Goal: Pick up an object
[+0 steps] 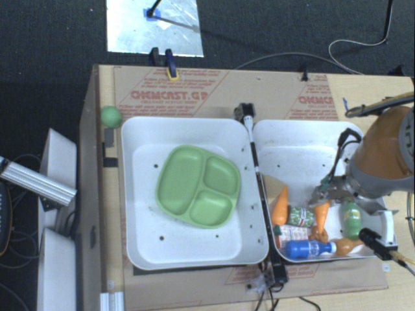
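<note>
Low in the right bin point(292, 141), the tool point(326, 196) sits over a heap of small things at the bin's near edge, just above an orange carrot-like piece point(321, 216); whether it grips anything cannot be told, since the wrist hides its tip. The arm point(389, 157) comes in from the right, its orange band above the grey wrist. Things in the heap lie close together: a second carrot point(280, 206) leaning near the divider between the bins, a small can with a green and red label point(300, 216) beside it, a blue bottle point(309, 248) lying flat along the front wall, and a green bottle point(352, 218) to the right under the wrist. The left bin point(139, 193) holds a green divided plate point(198, 186), lying flat near its middle. Both bins rest on the surface point(214, 89), and a green ball point(111, 116) sits at its left edge.
</note>
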`<state>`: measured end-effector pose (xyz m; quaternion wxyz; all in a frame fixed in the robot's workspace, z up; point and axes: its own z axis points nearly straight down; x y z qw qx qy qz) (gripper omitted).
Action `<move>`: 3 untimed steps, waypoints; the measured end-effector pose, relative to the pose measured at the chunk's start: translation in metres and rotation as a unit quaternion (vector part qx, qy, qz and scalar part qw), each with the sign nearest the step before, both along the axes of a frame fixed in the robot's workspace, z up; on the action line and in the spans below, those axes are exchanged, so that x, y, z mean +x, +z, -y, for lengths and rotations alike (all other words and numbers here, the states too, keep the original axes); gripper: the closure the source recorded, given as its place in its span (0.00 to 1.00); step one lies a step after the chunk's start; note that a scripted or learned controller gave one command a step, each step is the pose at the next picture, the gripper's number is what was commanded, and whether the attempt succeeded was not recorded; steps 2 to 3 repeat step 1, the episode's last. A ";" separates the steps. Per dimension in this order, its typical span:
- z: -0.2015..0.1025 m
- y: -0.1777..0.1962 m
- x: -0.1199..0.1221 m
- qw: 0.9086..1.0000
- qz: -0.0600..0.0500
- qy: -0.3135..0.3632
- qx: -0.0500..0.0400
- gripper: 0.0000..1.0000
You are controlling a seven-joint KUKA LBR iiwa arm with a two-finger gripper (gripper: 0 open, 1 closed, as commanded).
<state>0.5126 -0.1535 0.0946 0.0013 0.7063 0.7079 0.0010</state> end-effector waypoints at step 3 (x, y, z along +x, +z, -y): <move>-0.061 0.128 -0.011 1.000 0.000 0.001 0.000 1.00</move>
